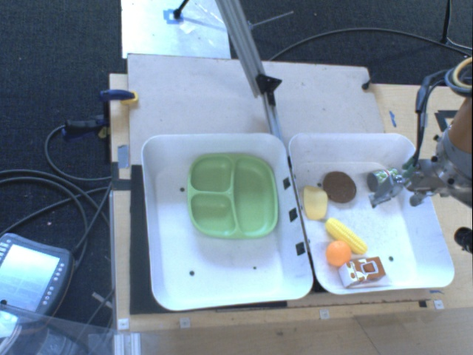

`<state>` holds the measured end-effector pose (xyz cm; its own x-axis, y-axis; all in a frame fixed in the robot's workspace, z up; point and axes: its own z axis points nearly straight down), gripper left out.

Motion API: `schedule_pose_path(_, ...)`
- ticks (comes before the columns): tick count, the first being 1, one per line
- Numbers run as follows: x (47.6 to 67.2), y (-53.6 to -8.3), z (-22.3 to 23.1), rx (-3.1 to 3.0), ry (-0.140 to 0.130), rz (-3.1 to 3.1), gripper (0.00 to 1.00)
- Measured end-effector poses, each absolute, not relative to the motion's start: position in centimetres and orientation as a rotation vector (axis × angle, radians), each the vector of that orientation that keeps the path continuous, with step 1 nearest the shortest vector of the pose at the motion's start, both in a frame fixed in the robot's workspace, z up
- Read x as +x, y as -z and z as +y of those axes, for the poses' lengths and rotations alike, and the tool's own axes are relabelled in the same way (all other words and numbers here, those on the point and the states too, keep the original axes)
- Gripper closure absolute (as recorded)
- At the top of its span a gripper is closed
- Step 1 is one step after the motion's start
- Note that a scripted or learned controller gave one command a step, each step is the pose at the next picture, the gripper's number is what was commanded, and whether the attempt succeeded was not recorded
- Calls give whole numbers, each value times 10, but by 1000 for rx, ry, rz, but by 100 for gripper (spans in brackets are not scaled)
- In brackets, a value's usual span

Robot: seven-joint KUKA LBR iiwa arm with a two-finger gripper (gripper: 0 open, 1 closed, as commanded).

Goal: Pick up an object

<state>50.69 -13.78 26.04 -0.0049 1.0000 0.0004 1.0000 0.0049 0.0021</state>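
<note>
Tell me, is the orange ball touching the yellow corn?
Touching. The camera view shows the orange ball pressed right against the lower end of the yellow corn in the right bin, with no white floor showing between them.

Even, bright overhead light; soft shadows, slight blur.

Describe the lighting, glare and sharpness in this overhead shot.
Camera view: even, soft light with faint shadows; both white bins look bright, near washed out; the claw is slightly blurred; the green divided plate and the corn are fairly sharp.
</note>
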Motion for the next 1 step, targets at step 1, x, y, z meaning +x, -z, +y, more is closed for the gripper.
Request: schedule_pose_path(1, 507, -260, -138, 2217, -3, 2224, 0)
